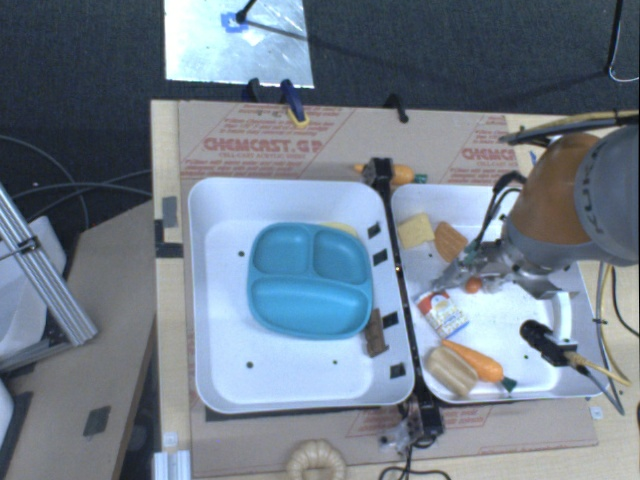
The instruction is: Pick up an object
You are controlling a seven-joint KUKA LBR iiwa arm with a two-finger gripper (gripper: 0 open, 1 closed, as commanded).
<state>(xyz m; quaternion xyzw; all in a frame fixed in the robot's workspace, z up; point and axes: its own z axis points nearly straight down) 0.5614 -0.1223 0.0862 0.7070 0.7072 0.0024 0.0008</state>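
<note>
Camera view: the hand hovers low in the right bin; its grip cannot be told, nothing visibly lifted.

Silver reflective sheet lies on dark floor beyond the bench's far edge, a blue tag on it. Blue-and-yellow clamp grips the cardboard sheet (printed red lettering) at the far edge. Aluminium frame stands past the left edge.
</note>
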